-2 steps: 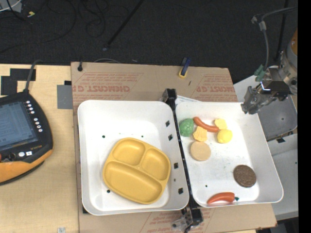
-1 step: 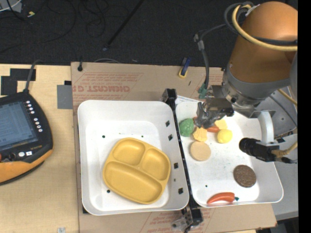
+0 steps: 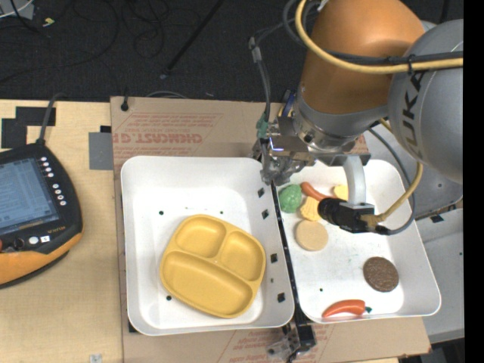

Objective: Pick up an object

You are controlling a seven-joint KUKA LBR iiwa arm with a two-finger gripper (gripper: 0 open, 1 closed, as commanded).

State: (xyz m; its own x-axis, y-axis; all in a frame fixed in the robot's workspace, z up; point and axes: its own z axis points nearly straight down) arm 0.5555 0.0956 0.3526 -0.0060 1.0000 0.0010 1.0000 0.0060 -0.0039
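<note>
Nearest the camera, a red chilli-shaped toy is lying along the near wall of the right bin, its long axis running left to right. Just beyond it, a brown round piece is sitting toward the right side, and a pale tan disc is resting nearer the divider between the 2 bins. The left bin is carrying a yellow 3-compartment tray.

The arm is reaching in from the right and hanging over the far part of the right bin. Its gripper is sitting at the far left corner of that bin, close above a green round toy and an orange piece. Whether the gripper is released or clenched cannot be told, as the wrist is covering it.

The green round toy is lying just on the near side of the gripper, so a short descent toward the near side appears the likeliest approach.
</note>
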